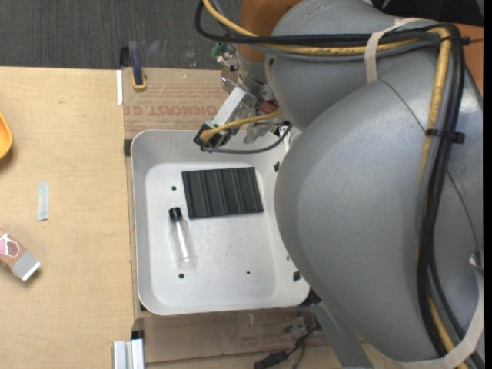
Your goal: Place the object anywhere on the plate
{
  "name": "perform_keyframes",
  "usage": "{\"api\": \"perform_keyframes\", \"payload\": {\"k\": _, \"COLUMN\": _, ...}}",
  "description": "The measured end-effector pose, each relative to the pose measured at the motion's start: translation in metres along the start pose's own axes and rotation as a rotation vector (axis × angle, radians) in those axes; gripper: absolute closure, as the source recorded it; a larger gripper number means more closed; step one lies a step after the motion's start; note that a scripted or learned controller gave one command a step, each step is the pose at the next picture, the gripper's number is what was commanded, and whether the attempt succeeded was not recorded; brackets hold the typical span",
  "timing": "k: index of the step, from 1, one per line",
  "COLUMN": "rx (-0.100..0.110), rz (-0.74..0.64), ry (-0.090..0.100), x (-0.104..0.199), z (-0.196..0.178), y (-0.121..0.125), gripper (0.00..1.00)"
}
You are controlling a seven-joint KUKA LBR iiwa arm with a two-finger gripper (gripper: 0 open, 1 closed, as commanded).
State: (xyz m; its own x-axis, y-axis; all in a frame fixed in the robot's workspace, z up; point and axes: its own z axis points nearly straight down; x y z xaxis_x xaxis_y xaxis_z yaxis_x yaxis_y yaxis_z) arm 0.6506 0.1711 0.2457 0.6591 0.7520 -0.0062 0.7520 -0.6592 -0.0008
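A white bin (pixel 154 229) lies in the middle of the camera view. Inside it a clear tube with a black cap (pixel 180 237) lies on the bin floor, left of centre. Behind the tube a dark ribbed rectangular plate (pixel 222 192) rests flat near the bin's far wall. My gripper (pixel 247 118) hangs over the bin's far rim, above and behind the ribbed plate, wrapped in cables. The big grey arm (pixel 384 183) covers the bin's right side.
The wooden bench (pixel 61 167) extends to the left with a small grey strip (pixel 43 202), a wrapped block (pixel 18 257) and an orange edge (pixel 4 138). Cardboard (pixel 173 102) lies behind the bin. A blue clamp (pixel 137 66) stands at the back.
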Motion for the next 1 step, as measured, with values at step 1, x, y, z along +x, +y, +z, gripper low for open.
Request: {"api": "perform_keyframes", "payload": {"k": 1, "rx": 0.0, "rz": -0.422, "ry": -0.001, "x": 0.0067, "z": 0.0175, "y": -0.0533, "gripper": 1.0}}
